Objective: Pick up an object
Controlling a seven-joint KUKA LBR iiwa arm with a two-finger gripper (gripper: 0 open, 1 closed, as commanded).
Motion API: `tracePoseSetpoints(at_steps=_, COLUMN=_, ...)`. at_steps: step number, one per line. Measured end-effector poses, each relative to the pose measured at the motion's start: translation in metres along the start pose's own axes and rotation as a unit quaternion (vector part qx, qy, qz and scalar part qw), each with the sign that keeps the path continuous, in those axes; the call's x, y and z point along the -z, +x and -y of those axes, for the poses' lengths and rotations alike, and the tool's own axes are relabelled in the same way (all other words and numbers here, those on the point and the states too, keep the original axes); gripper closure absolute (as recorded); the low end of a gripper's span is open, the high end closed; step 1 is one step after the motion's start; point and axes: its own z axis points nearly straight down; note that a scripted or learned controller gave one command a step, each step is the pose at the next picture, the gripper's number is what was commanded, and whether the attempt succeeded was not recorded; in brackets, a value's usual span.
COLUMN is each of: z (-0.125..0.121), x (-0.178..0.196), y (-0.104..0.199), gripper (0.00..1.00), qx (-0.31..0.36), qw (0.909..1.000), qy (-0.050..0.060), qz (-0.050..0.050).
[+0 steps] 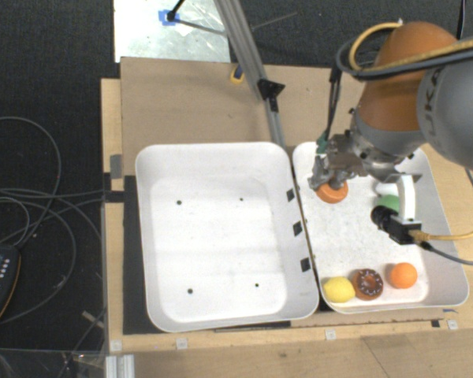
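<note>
My gripper point(330, 181) hangs over the far left part of the right bin point(449, 290). A small orange round object point(332, 194) sits between its dark fingers, with its top hidden by them and its lower half showing below. The gripper is shut on this object. At the near end of the same bin lie a yellow lemon point(340, 290), a brown doughnut point(368, 283) and an orange ball point(403, 275). A green object point(389, 201) peeks out beside the white bracket on the arm.
The left bin point(213, 152) stands next to the right one, across a shared rim with black clips. A grey pole point(248, 46) slants down to the far edge between the bins. Cables trail from the wrist over the right bin.
</note>
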Motion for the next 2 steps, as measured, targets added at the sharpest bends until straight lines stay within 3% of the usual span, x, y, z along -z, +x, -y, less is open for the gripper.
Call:
tracePoseSetpoints(at_steps=1, z=-0.042, x=-0.010, y=0.046, gripper=1.00, qx=0.000, qw=1.0000, qy=-0.001, qz=0.000)
tracePoseSetpoints(at_steps=2, z=-0.078, x=-0.013, y=0.073, gripper=1.00, qx=-0.001, qw=1.0000, qy=-0.001, qz=0.000)
